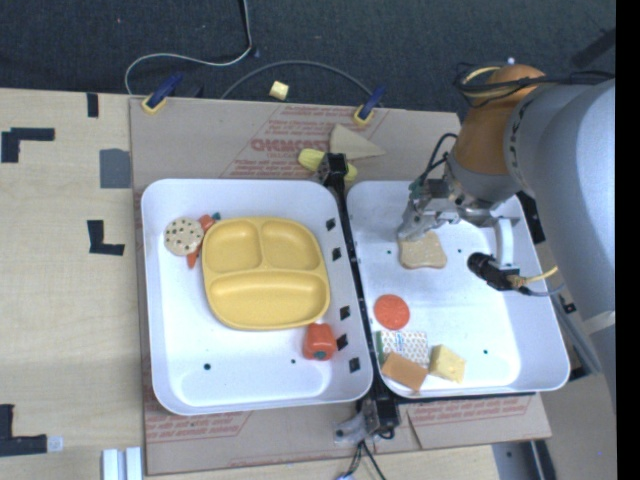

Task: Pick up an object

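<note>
We see a light wooden bench with a brown cardboard sheet on it, and a dark carpet at the back. Two white bins sit side by side. The left bin has a yellow plate with a cookie at its 9 o'clock and a small red toy at its 5 o'clock. The right bin has a tan bread slice, a red round piece and some yellow and orange blocks near its 7 o'clock corner. The pincer hangs low just above the bread slice, right at its 12 o'clock edge. We cannot tell its state. We think the arm is reaching for the bread. Next it must close on the bread and lift it.
</note>
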{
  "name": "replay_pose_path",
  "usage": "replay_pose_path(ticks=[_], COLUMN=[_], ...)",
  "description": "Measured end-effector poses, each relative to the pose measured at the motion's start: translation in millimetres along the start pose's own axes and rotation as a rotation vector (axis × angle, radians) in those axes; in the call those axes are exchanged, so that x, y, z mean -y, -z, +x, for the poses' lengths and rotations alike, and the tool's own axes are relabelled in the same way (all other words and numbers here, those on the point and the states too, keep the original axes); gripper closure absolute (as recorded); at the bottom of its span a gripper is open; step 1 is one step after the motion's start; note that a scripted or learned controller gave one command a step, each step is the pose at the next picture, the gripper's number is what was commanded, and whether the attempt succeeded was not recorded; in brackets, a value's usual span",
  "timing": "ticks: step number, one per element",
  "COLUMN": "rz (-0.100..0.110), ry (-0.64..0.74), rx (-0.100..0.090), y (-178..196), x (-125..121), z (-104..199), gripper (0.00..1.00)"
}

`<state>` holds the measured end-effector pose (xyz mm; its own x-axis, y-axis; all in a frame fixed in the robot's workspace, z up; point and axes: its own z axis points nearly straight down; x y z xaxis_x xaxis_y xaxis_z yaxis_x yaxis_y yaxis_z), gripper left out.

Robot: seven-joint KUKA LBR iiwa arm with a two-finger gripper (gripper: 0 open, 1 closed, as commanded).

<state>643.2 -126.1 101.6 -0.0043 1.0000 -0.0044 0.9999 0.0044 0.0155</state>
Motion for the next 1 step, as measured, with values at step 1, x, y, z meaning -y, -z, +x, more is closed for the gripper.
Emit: replay_pose_path(ticks=[1], rz=[0.002], ry=[0.000], rx=[0.000], y=[-1.2], x=[0.7], z=[-0.1], gripper=[0.00])
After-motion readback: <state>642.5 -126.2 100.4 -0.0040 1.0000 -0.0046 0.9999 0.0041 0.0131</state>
